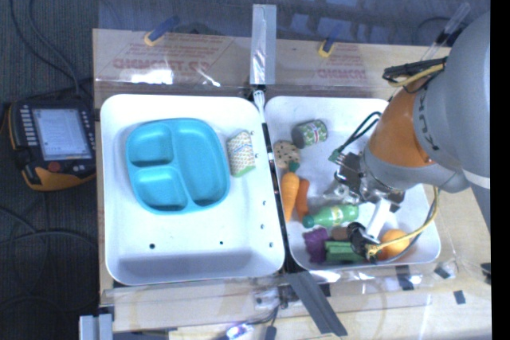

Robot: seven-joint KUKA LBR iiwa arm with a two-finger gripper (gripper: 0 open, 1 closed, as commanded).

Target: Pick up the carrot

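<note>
The carrot [292, 193] is orange with a green top and lies lengthwise along the left wall of the right bin [351, 109]. My gripper [347, 185] hangs over the middle of that bin, to the right of the carrot and apart from it. It is just above a green bottle [333, 215]. The orange-banded wrist hides part of the gripper.
The right bin also holds a grey-green can [310, 131], a speckled cookie [285, 151], a purple piece [315, 239], a dark green block [343, 252] and an orange fruit [392, 240]. The left bin [191, 259] holds a blue divided plate [175, 163] and a beige roll [241, 153].
</note>
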